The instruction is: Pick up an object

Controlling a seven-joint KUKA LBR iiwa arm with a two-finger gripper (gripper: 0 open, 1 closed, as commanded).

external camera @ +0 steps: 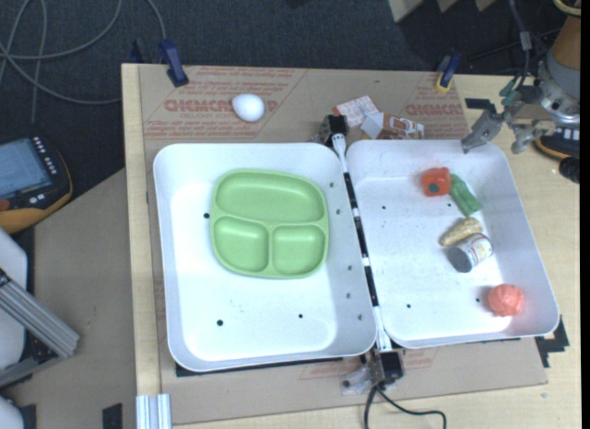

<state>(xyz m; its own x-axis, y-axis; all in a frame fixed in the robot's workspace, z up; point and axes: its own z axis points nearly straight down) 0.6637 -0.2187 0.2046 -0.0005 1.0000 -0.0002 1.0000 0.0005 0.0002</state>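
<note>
Two white bins sit on the counter (pixel 138 233); the right bin (pixel 406 261), below-left of the open, empty tool (pixel 502 127), holds an orange toy (pixel 436 182), green piece (pixel 465 196), can (pixel 471 253) and pink ball (pixel 505 300).

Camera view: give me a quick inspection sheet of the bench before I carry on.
Surface: cardboard-covered bench bearing left bin and right bin.
Job's things: in the right bin, red-orange toy, green piece, tan piece, small can, pink ball.
Clutter: green divided plate in the left bin; white egg and wrappers on the cardboard.
Grippers: gripper above the right bin's far right corner, holding nothing.
Cables: loops on the floor, far left.
Surroundings: handheld pendant at left.
</note>
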